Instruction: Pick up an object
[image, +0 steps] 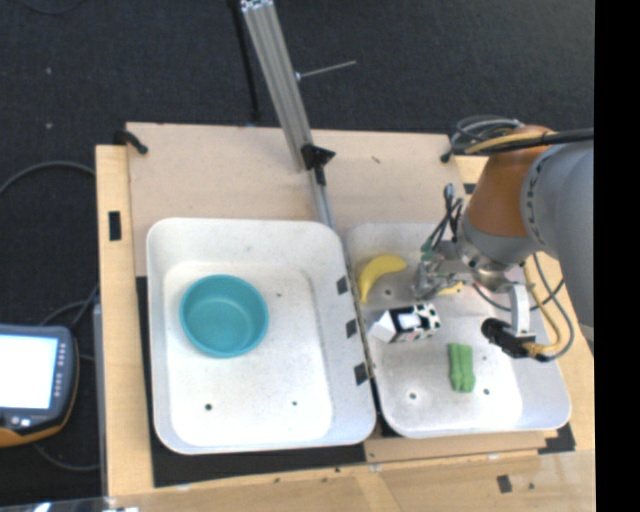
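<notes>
**Gripper low over the right bin, beside the banana**

The gripper (432, 278) sits low in the right bin (545, 395), in its upper middle part; how its jaws stand cannot be told from this angle, and nothing is seen held. Just to its left lies a yellow banana (378, 273), curved, close to the bin's left wall. Just below the gripper lies a small white carton with black patches (408, 322), tipped on its side; any print on it is too small to read. Further toward the near right of the same bin lies a green oblong object (460, 367), well apart from the carton and clear of the gripper.

The left bin (300, 400) holds a teal bowl (224, 315), upright, in its left half.

A slanted aluminium rail (285, 85) crosses the top of the bench and ends near the seam between the bins. A handheld control pendant with a lit screen (32, 380) lies off the bench at the far left.

The arm (520, 200) enters from the right, its orange band above the wrist, the wrist pointing down and leftward into the bin, with cables looped around it.
</notes>
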